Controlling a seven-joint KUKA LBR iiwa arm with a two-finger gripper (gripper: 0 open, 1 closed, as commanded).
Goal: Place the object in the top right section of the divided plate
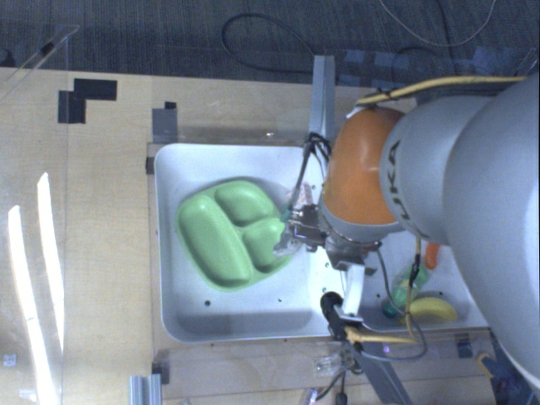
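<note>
A light green divided plate [228, 234] lies tilted in the left white bin [181, 306], with one long section on its left and two smaller ones on its right. My gripper [295, 229] hangs at the plate's right rim, over the lower right section. The wrist and orange band [359, 171] above it hide most of the fingers. I see no object between them.
In the right bin, mostly hidden by the arm, lie a yellow banana [432, 310], a green item [398, 298] and a bit of orange [432, 254]. Cables [371, 332] run along the bins' front edge. A grey post [324, 99] stands behind the bins.
</note>
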